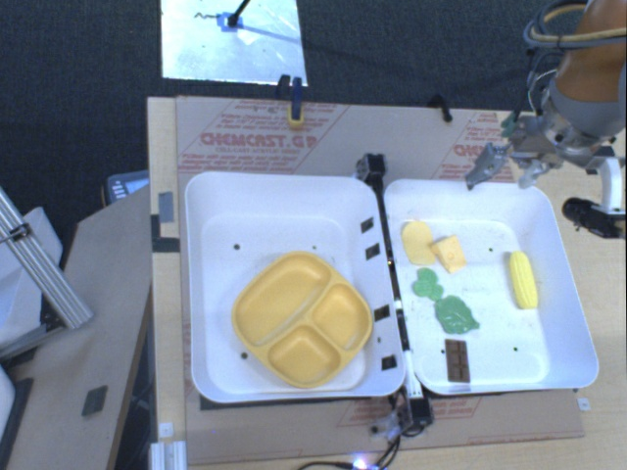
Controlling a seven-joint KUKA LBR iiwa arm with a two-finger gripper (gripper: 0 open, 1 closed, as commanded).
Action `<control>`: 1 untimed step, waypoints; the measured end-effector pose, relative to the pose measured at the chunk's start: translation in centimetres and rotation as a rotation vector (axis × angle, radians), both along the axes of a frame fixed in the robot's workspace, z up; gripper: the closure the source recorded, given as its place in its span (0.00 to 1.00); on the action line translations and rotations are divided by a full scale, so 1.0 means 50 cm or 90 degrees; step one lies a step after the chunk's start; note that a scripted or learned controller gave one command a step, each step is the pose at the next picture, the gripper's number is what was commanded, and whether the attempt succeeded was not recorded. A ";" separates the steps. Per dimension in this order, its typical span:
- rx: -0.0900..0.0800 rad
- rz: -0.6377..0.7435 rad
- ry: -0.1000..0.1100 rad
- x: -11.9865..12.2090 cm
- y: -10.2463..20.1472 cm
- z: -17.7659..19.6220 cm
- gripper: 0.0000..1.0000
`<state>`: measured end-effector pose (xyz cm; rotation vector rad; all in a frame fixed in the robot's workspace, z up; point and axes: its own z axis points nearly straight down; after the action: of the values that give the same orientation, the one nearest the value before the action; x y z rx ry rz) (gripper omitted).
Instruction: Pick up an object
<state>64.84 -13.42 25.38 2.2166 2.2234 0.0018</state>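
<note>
Bins sit side by side on your tabletop (245,125), both shallow and white, meeting at a black hinge strip down the middle. Your left bin (211,213) carries a yellow divided plate (302,318) with three compartments, lying toward the near edge and turned at an angle. Your right bin (558,262) carries the loose pieces you can pick from: a pale yellow flat piece (418,243) near the hinge strip, a yellow cheese wedge (451,254) touching its right side, an ear of corn (523,279) lying lengthwise well apart toward the right wall, two green leafy pieces (443,302) just below the cheese, one small and one larger, and a brown chocolate bar (458,360) near the bin's front edge. Your claw (507,164) hangs above the far rim of the right bin, toward its far right corner, with the grey arm and orange band rising out of the upper right of the view. You can see its two fingers (485,167) spread apart with a gap between them, and nothing sits in that gap. The claw is well apart from every piece in the bin; the cheese wedge and the pale yellow piece lie nearest to it, forward and to the left. A shiny metal sheet (232,25) lies on the dark floor beyond the tabletop.
</note>
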 end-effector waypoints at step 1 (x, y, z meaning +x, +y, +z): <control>0.000 0.002 -0.003 0.002 0.000 0.023 1.00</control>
<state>64.93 -13.42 26.53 2.2108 2.2246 0.0056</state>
